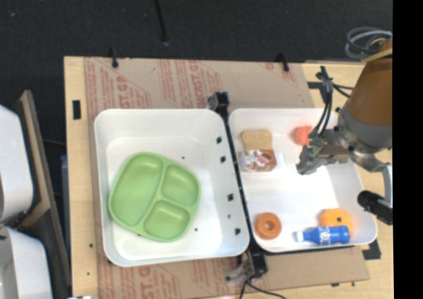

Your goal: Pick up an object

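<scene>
In the right bin lie several small objects: a tan bread slice, a clear packet with red print, a small red piece, an orange doughnut-shaped ring, an orange toy and a blue bottle on its side. My gripper hangs over the bin's middle right, just below the red piece and to the right of the packet. Nothing shows between its dark fingers.
The left bin holds a green divided plate. A black divider with clips runs between the two bins. Bare white floor lies in the middle of the right bin. Cables trail along the arm at the right.
</scene>
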Controlling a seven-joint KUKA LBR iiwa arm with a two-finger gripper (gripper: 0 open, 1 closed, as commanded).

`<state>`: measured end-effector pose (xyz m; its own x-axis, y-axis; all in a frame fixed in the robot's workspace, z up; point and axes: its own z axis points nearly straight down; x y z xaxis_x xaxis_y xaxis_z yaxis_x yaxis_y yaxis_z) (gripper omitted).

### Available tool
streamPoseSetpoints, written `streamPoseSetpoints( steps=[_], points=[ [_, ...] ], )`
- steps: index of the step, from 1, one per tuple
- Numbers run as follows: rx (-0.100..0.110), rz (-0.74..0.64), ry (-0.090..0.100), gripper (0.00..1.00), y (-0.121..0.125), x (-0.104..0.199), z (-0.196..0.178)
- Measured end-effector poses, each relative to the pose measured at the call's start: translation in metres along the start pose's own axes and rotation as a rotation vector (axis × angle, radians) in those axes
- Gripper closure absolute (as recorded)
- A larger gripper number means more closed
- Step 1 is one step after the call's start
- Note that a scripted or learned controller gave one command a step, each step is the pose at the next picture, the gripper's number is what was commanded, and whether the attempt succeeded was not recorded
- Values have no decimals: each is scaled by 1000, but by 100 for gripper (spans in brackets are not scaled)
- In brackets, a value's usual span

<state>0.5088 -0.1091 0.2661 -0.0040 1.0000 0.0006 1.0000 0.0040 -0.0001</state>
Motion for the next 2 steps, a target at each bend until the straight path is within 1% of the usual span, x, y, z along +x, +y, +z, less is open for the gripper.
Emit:
streamPoseSetpoints(
  steps=[1, 2],
  points=[
    [-1, 0, 0, 100, 3, 50, -6],
    [0, -1, 0, 100, 5, 111, 5]
  ],
)
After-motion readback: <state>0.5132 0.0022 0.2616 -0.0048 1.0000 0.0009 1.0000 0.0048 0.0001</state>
